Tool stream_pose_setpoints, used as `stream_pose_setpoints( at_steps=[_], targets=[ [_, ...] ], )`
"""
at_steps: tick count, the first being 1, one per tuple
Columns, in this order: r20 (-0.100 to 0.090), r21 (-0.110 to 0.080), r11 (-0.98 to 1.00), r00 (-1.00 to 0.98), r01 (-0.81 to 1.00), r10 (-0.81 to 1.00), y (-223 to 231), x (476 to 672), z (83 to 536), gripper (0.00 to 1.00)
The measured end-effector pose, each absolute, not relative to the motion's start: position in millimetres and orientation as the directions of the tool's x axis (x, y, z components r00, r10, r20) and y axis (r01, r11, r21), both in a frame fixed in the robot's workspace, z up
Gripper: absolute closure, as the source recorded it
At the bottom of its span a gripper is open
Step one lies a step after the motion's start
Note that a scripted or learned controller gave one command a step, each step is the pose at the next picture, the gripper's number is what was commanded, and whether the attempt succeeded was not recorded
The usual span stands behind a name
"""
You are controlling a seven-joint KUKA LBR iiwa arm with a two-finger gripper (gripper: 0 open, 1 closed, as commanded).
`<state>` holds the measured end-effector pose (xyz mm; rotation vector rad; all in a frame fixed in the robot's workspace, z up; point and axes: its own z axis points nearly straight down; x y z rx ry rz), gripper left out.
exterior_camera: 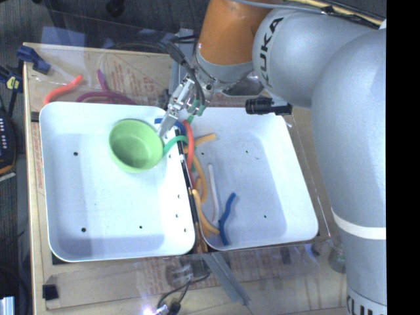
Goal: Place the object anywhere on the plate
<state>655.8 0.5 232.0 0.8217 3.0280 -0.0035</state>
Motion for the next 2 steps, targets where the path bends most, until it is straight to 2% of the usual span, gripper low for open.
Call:
stream_pose_setpoints(
  at_steps=[2],
  targets=[
    [-0.005,-0.001,0.863,-0.863,0.505,0.505,0.5,655.8,232.0,0.0]
  ],
)
